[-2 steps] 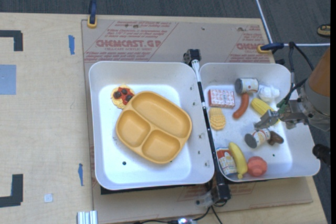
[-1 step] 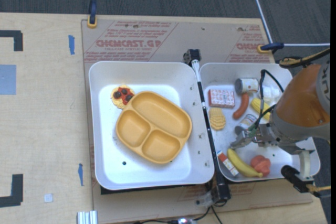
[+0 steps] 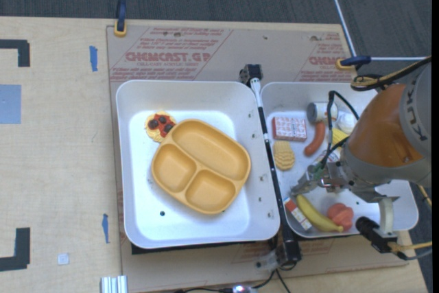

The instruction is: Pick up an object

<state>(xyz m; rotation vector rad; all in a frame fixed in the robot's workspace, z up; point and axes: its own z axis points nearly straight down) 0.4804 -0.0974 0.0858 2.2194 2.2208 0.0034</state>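
Pale wooden desk (image 3: 55, 168) carries two white bins side by side. In the left bin (image 3: 130, 147) lies an orange divided plate (image 3: 200, 166) with a small tart (image 3: 160, 125) beside it. The tool (image 3: 306, 183) hangs low in the right bin (image 3: 411, 213), above a banana (image 3: 315, 214); how wide it stands I cannot tell. Nearby lie a tomato (image 3: 341, 215), a sausage (image 3: 315, 138) and a waffle (image 3: 284, 155).

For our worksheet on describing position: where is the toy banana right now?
In the camera view, the banana lies at the near edge of the right bin, just left of a red toy and below the arm's hand.
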